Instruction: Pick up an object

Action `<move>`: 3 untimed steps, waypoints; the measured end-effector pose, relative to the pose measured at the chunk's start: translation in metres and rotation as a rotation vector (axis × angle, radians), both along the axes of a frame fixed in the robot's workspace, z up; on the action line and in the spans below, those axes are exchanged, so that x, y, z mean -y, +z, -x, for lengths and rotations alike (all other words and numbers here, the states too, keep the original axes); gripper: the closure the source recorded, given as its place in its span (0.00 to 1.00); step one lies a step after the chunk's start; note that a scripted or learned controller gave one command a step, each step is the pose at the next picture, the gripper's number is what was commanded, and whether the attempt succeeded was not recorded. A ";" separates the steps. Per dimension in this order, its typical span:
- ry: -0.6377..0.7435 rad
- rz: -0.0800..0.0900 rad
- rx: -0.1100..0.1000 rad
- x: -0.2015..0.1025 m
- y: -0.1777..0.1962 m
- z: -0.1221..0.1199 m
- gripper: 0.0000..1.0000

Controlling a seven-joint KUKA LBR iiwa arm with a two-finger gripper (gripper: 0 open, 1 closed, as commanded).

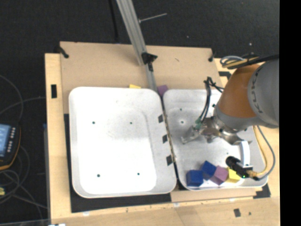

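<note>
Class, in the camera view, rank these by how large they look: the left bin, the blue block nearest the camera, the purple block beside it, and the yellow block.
1. left bin
2. blue block
3. purple block
4. yellow block, though it is partly hidden, so its rank below purple is unsure.

1. Dark speckled floor [56,18] surrounds the bench.
2. Bench top [117,65] is tan board with black corner brackets.
3. Grey metal pole [134,27] slants across the bench's far edge.
4. Loose cables [14,102] and a handheld pendant [7,145] lie off the left edge.

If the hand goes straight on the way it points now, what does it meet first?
The hand points down-left at the right bin's bare floor, so it likely meets that first; depth is unclear. The blocks lie aside.
</note>
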State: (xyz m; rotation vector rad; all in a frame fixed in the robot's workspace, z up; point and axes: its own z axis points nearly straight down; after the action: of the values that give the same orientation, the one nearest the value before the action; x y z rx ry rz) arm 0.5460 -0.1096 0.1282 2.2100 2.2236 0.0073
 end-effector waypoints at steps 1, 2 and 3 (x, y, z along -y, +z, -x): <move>-0.009 0.001 -0.002 0.004 0.009 0.002 1.00; -0.013 0.002 0.002 0.005 0.020 0.001 1.00; -0.003 0.002 -0.001 0.021 0.057 -0.034 1.00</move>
State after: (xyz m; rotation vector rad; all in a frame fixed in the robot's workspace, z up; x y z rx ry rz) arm 0.5800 -0.1303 0.1851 2.2131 2.2197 0.0040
